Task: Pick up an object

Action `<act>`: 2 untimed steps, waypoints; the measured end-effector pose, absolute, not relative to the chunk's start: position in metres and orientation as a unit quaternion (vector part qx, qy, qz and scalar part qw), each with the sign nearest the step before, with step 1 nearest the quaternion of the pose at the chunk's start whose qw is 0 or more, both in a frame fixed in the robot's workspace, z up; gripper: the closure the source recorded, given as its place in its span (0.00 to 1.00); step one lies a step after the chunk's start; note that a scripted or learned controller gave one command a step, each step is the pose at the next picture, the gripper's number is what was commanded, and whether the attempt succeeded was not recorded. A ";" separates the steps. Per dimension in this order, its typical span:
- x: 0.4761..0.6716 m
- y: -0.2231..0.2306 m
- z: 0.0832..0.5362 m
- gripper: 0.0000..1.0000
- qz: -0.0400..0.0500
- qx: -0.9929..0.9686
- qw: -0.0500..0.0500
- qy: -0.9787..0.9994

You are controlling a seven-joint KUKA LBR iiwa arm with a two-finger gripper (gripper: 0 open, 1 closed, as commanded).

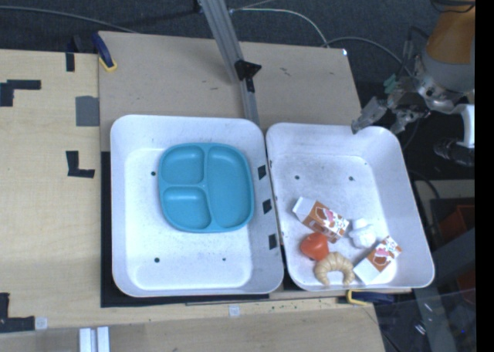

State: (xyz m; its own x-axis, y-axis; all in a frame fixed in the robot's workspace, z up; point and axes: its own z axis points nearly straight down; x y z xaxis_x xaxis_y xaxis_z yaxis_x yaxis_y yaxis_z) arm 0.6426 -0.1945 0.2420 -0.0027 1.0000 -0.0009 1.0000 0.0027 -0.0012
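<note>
A small cluster of objects lies in the near right corner of the right-hand white bin (309, 146), and any of them could serve as the thing to pick up. A red, tomato-like ball (313, 246) sits near the middle of the cluster, touching a tan croissant-shaped toy (335, 267) just in front of it. Behind the ball lies a small carton (322, 218), white at one end with an orange and red printed side. A second, similar carton (378, 258) lies toward the bin's right wall, and a small white lump (362, 234) rests between the two cartons. The printing on both cartons is too small and blurred to read; no brand or word can be made out.

The left-hand white bin (135, 265) holds a teal plate with three compartments (206, 187), nothing on it.

The gripper (384, 113) hangs at the far right corner of the right bin, at about the rim and well apart from the cluster. Its dark fingers seem to point toward the bin, but whether they are apart or together cannot be told from this angle. Nothing is seen between them.

Judging from this, the task is at its opening: the approach has not begun. The next move calls for carrying the gripper over the near corner, choosing one object, and descending with fingers spread. The crowding there could make a clean grasp hard.
</note>
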 end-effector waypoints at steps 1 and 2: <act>0.643 -0.195 0.242 0.00 0.001 -0.706 0.000 -0.708; 0.638 -0.204 0.189 0.00 0.002 -0.707 0.002 -0.707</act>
